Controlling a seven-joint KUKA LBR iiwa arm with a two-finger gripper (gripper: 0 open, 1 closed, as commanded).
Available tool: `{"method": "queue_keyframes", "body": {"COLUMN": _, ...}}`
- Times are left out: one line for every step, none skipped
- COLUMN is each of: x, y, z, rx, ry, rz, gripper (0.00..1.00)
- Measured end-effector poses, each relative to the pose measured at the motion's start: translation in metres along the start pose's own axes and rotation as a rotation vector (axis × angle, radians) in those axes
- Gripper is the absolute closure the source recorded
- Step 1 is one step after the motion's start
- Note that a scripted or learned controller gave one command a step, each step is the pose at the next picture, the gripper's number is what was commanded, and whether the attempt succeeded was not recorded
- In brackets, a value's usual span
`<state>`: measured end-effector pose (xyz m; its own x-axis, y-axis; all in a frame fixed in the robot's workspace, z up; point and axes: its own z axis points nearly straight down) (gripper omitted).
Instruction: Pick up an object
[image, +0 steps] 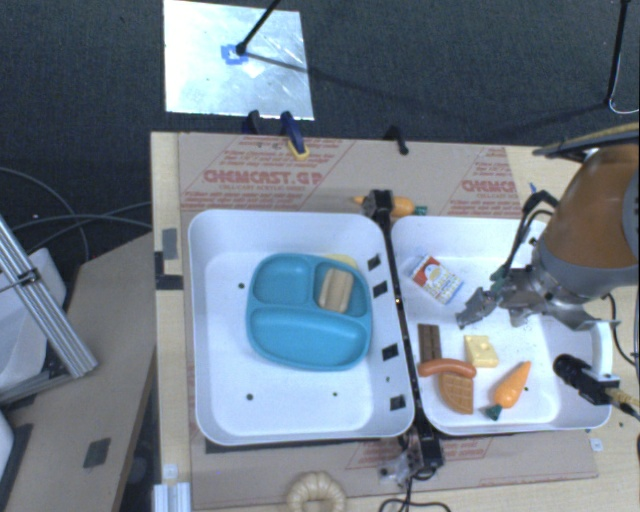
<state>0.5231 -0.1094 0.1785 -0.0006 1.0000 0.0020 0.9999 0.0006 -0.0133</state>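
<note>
We look down on two white bins side by side. The left bin (215, 400) holds a blue divided tray (300, 325) w/ a tan block of food (336, 290) in its upper right compartment. The right bin (470, 225) holds the small toy foods: a red-and-white carton (436, 279) near the top, a brown chocolate bar (429, 342), a yellow cheese wedge (481, 351), a sausage (446, 368), a waffle (458, 392) and a carrot (511, 385).

The arm (600, 230) reaches in from the right. Its gripper (480, 306) hangs over the middle of the right bin, between the carton and the cheese; nothing sits between its fingers, which look slightly spread, approx a narrow gap.

Progress, as we judge it: nothing picked yet. The approach looks underway; descent, grasp and lift are all left. Which item is the target is unclear; carton and cheese lie closest.

Carton: long axis runs upper left to lower right, lying flat. Cheese: roughly square, no clear axis. Carrot: points its green end to lower left, tip to upper right.
</note>
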Motion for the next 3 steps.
{"method": "queue_keyframes", "body": {"x": 0.0, "y": 0.003, "z": -0.007, "rx": -0.013, "ry": -0.001, "rz": -0.003, "gripper": 0.0}}
{"method": "queue_keyframes", "body": {"x": -0.002, "y": -0.004, "z": 0.038, "rx": -0.012, "ry": -0.001, "rz": 0.0, "gripper": 0.0}}
{"method": "queue_keyframes", "body": {"x": -0.002, "y": -0.002, "z": 0.088, "rx": -0.018, "ry": -0.003, "rz": -0.001, "gripper": 0.0}}
